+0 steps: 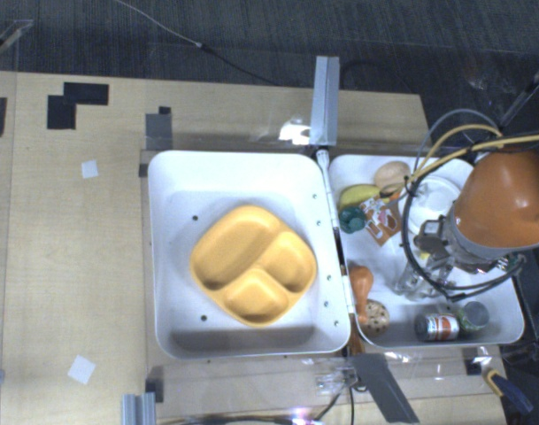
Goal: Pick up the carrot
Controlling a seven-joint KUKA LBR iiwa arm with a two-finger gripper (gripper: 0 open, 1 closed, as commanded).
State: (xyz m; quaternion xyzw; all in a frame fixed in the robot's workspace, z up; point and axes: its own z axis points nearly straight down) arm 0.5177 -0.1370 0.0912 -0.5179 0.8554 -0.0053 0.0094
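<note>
Hovering low in the right bin [508, 330], the gripper [417, 282] — grip state impossible to tell — sits near the carrot [361, 282] by the bin's left wall; approach underway, likely needing a leftward shift.

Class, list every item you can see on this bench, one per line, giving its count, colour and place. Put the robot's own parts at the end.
White bins: two, white, side by side on the bench.
Divided plate: one, yellow, three compartments, middle of the left bin.
Carrot: one, orange, right bin, against its left wall.
Cookie: one, tan with dark specks, right bin, just below the carrot.
Can: one, silver with a red label, lying on its side along the right bin's bottom edge.
Banana: one, yellow, upper left of the right bin.
Round green item: one, green, just below the banana.
Robot arm: one, orange band, over the right bin.
Gripper: one, grey, low over the right bin, right of the carrot.
</note>
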